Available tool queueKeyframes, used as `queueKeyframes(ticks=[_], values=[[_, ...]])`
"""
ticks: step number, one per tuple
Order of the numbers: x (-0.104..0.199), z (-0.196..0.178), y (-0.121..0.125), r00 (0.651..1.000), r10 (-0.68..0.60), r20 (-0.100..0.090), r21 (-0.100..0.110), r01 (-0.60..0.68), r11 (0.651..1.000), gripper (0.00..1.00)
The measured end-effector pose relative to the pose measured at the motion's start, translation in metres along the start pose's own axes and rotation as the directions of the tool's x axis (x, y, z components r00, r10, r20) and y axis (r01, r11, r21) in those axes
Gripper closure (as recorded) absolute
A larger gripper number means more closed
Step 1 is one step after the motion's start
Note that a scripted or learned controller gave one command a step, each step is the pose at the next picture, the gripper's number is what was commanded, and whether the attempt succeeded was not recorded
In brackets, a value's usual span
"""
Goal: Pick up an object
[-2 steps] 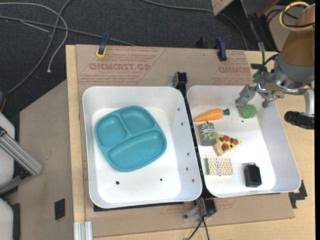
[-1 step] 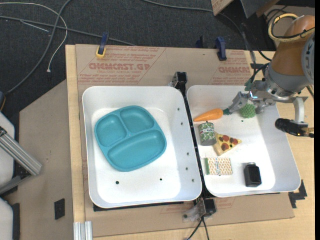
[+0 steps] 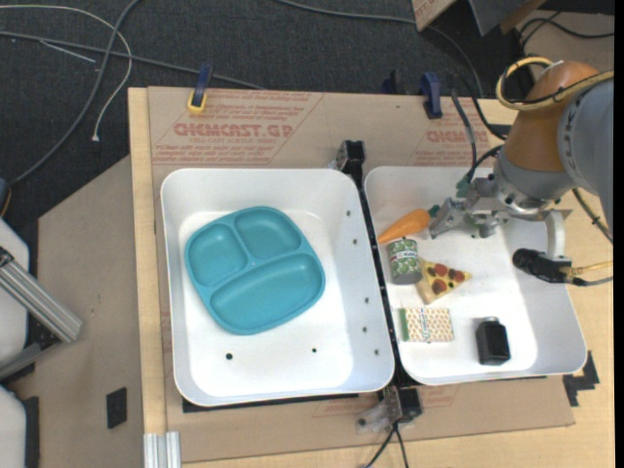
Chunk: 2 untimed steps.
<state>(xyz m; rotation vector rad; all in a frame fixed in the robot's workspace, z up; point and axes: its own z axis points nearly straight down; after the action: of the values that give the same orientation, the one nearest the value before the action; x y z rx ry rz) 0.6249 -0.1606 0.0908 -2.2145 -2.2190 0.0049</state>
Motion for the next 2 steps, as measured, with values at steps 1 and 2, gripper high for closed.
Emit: queueKeyframes(ticks=[1,2], values=[[0.001,0.006,0.000,1.000,0.000,0.001,-0.004,0.000,1.000,0.00],[0.001,-0.006,0.001,1.000,-0.001,0.002,-0.008,0.001,1.000,1.00]])
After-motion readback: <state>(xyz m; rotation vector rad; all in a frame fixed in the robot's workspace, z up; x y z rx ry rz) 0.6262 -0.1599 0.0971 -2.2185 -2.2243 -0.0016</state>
